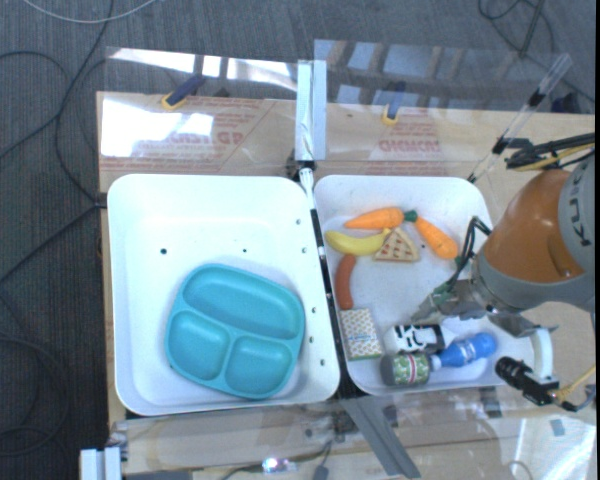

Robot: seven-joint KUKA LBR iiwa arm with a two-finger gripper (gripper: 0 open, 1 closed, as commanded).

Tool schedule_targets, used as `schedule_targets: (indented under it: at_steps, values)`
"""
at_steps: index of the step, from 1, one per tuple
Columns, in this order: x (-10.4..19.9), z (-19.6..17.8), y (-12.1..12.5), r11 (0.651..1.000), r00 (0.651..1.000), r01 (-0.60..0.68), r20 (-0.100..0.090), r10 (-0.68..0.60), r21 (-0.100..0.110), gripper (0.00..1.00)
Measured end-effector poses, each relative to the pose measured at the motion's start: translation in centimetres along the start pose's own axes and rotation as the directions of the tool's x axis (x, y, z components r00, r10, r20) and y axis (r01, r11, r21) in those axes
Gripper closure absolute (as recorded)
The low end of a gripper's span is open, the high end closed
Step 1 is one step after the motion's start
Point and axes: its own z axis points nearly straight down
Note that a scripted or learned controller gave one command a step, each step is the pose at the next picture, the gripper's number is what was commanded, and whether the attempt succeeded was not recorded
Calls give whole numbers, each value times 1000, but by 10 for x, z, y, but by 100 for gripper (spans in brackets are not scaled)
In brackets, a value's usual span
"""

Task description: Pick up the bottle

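Gripper [420, 335]: black-and-white two-finger end, low over the near part of the right bin; whether it is spread or pressed together, I cannot tell, since the arm's bulk covers much of it.
Bottle: one blue plastic bottle with a pale cap end [467, 351], lying on its side near the right bin's near wall, just right of the gripper, possibly touching it.
Can: one green-labelled tin can [407, 369], on its side, just near of the gripper and left of the bottle.
Hidden: the right bin's right edge sits under the grey and orange arm [540, 243].
Counts, right white bin [380, 190]: two orange toy carrots [375, 218] [437, 237], one yellow banana [358, 242], one pizza wedge [398, 247], one reddish sausage [345, 279], one patterned small box [360, 332].
Left white bin [145, 218]: one teal three-compartment plate [236, 331].
Around: clear panels on the bench's far side; dark carpet with cables.
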Motion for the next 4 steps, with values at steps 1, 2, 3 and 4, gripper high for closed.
schedule_targets:
  at_steps: [1,2,3,4]
  values:
    - [0,0,0,1000,1000,0,0,0,0,0]
    - [-47,10,-2,998,997,70,-12,-70,3,0]
    - [-50,9,-2,996,996,92,-18,-92,4,0]
    - [-50,9,-1,994,994,110,-17,-110,3,0]
